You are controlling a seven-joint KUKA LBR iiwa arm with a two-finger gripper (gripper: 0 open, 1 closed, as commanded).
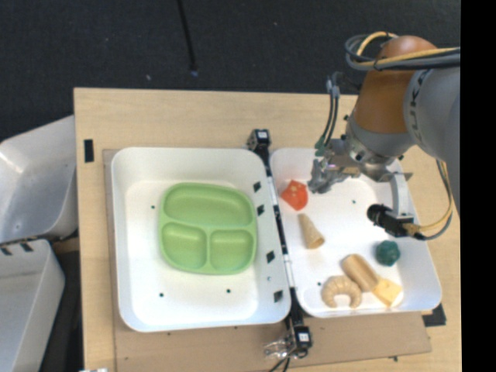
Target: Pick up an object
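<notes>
Nearest me in the right white bin (422, 281) I see a pale curled croissant-shaped toy (341, 291), a tan cylindrical bread-roll toy (359, 270) touching it, and a yellow cheese-wedge toy (387, 291) just beside the roll. A little farther back sits a dark green round toy (387, 252), apart from the cheese. Toward the bin's middle lies a beige cone-shaped toy (311, 230), and beyond it a red-orange chunky toy (294, 195) near the divider between the bins. The left white bin (132, 285) holds a light green plastic tray with three compartments (208, 227), lying flat. At the right bin's far end I see the two-finger gripper (321, 178) low, just beside the red-orange toy; I cannot tell how it is set, and nothing shows in its grasp. I can read no writing or labels anywhere.
</notes>
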